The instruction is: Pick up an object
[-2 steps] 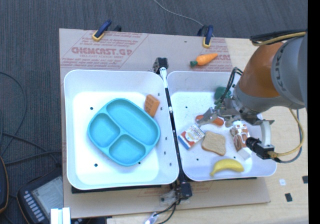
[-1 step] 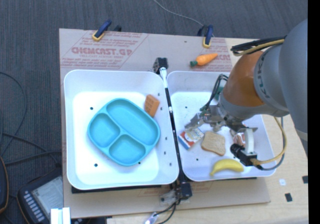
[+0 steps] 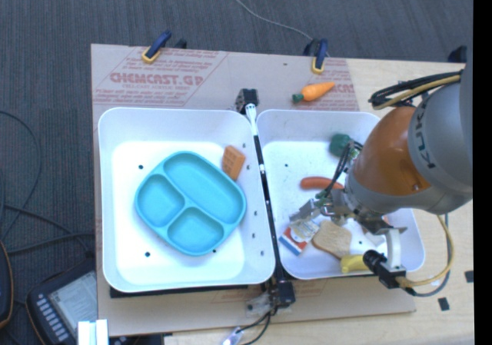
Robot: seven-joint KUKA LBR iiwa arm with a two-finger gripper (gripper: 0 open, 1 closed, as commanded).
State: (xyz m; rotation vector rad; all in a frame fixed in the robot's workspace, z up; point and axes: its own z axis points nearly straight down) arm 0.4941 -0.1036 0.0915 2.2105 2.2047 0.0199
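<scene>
Right white bin (image 3: 400, 255): hand (image 3: 314, 210) low over clutter, finger opening impossible to tell.

Enters from the right, grey link (image 3: 450, 136) uppermost, orange band (image 3: 388, 155) below it toward the wrist. Angled down and to the left. Gripper (image 3: 311, 215) low at the end of the wrist, metal fingers (image 3: 304, 213) pointing left. Finger spacing not discernible from this slant.

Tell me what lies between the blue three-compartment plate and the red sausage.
In the camera view, between the blue three-compartment plate and the red sausage: an orange block, then the bins' meeting rims.
</scene>
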